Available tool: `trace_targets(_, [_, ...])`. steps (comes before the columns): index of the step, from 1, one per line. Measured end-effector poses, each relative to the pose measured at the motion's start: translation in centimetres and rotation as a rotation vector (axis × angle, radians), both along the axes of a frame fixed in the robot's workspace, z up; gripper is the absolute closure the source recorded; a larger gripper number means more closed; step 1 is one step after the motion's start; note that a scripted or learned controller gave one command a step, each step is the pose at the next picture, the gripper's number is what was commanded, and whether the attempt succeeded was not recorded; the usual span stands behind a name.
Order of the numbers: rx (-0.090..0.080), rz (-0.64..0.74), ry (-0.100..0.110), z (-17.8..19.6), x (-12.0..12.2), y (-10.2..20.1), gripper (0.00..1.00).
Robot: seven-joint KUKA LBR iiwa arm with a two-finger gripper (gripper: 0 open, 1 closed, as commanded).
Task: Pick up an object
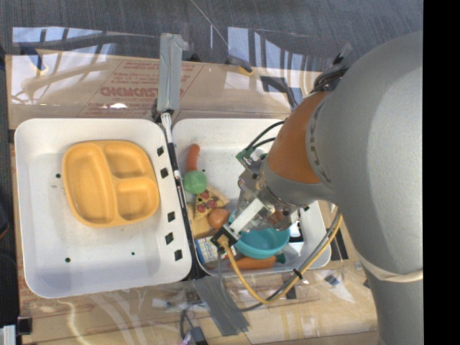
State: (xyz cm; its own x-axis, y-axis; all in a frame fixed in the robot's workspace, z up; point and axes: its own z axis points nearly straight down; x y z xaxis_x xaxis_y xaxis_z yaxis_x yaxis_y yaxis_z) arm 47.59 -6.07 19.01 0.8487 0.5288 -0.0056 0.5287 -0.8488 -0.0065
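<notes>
Lying along the near edge of the right bin (223,135) is an orange carrot (253,262), and just behind it sits a teal bowl (264,244), partly covered by the gripper (262,218) that hangs over it from the bulky grey and orange arm (316,157). The wrist hides the gripper, so whether it is open or closed cannot be told. Left of the bowl lies a pizza slice (206,205), farther back a green ball (194,182) and an orange sausage (192,157), while the left bin (43,250) holds a yellow divided plate (111,182).
</notes>
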Motion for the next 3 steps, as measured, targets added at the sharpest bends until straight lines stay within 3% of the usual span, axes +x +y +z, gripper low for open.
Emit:
trace_targets(1, [-0.001,0.014,0.001,-3.2,-0.1,-3.1,1.0])
trace_targets(2, [-0.003,-0.226,-0.002,0.0,2.0,2.7,1.0])
trace_targets(3, [-0.003,-0.308,0.001,0.0,0.0,1.7,1.0])
